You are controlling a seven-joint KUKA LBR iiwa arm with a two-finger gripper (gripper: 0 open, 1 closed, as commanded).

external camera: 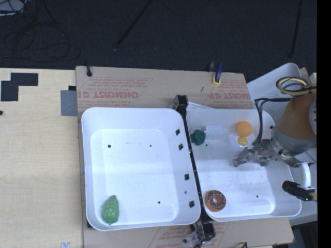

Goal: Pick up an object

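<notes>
Looking at your fingers [243,159], low over the right bin's [258,200] floor, you'll find them slightly parted and grasping nothing. Just above them sits the orange ball [244,128], likely the target; the donut [215,200] lies below-left, the dark green piece [197,136] further left.

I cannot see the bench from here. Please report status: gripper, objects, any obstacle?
Gripper low in right white bin, nothing visibly held. Orange ball just beyond it. Brown ring doughnut and dark green lump apart.
</notes>
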